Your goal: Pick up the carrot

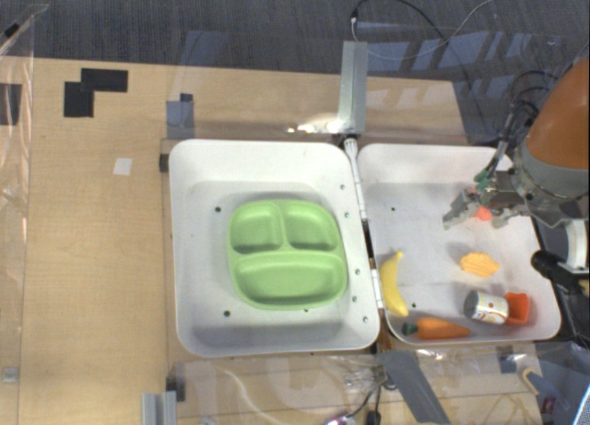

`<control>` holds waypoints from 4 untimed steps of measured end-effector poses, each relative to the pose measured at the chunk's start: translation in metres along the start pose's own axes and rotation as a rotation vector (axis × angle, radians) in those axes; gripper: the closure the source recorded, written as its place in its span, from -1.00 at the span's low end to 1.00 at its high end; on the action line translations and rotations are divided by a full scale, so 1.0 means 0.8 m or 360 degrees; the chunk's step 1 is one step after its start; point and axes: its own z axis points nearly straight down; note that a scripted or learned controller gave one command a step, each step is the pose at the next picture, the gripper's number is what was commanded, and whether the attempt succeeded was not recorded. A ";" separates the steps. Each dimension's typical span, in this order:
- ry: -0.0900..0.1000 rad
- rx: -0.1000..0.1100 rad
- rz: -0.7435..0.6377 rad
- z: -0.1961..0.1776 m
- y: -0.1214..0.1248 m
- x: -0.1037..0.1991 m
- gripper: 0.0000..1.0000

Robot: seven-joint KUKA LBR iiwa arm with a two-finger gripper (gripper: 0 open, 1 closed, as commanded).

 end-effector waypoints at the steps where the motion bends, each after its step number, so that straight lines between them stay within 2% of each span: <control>1: -0.0007 -0.0016 -0.0072 0.126 -0.039 -0.046 -1.00; 2: -0.0007 -0.0026 -0.0075 0.111 -0.036 -0.044 1.00; 3: -0.0002 -0.0006 0.0074 -0.025 -0.021 0.009 1.00; 4: -0.0002 -0.0005 0.0074 -0.025 -0.021 0.009 -1.00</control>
